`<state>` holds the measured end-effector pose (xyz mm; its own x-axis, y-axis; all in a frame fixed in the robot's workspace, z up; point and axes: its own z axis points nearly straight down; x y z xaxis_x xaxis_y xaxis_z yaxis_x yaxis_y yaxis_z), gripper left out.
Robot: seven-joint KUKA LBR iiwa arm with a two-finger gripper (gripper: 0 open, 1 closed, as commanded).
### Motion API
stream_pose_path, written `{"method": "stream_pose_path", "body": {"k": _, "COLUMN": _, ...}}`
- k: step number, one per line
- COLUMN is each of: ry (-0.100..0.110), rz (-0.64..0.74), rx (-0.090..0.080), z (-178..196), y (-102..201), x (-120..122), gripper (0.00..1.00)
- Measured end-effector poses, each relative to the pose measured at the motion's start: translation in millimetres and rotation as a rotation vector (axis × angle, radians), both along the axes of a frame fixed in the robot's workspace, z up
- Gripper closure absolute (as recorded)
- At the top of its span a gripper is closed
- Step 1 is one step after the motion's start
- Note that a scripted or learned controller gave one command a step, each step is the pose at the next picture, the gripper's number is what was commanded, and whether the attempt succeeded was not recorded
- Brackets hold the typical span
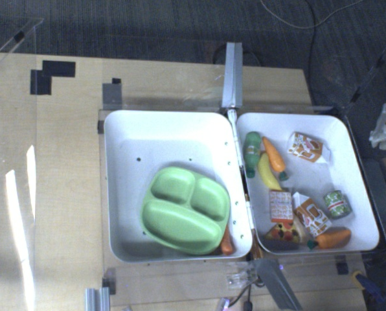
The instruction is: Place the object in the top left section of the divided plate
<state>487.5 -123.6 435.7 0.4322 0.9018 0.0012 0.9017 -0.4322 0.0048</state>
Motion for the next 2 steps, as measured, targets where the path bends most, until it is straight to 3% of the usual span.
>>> {"method": "stream_pose_path", "body": {"k": 1, "ry": 0.001, "rz": -0.363, "rx": 0.002, "z": -0.3, "y": 51.8, "x": 14.6, "gripper": 1.00}}
{"method": "stream_pose_path", "body": {"k": 2, "ry": 0.001, "rz": -0.753, "rx": 0.004, "z": -0.4, "y": 54.4, "x": 67.8, "gripper": 1.00}}
